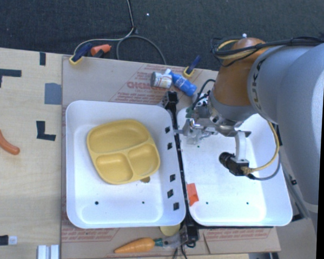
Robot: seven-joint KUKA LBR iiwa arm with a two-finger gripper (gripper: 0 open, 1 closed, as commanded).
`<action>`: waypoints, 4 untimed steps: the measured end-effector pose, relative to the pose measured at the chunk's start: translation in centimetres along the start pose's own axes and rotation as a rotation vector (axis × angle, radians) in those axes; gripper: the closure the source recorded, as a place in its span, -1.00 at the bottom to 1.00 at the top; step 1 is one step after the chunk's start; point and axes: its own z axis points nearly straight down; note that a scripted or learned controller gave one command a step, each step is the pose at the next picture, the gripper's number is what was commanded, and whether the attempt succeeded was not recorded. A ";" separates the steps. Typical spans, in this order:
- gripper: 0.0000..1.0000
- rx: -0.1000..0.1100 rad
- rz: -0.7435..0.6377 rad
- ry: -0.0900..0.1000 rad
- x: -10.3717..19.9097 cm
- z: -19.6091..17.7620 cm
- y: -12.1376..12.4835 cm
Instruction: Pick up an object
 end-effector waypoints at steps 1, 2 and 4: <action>1.00 -0.007 -0.001 0.000 -5.1 -5.9 1.8; 1.00 -0.003 -0.004 0.001 -1.2 -2.9 3.3; 1.00 -0.004 -0.002 0.001 -6.7 -3.0 5.7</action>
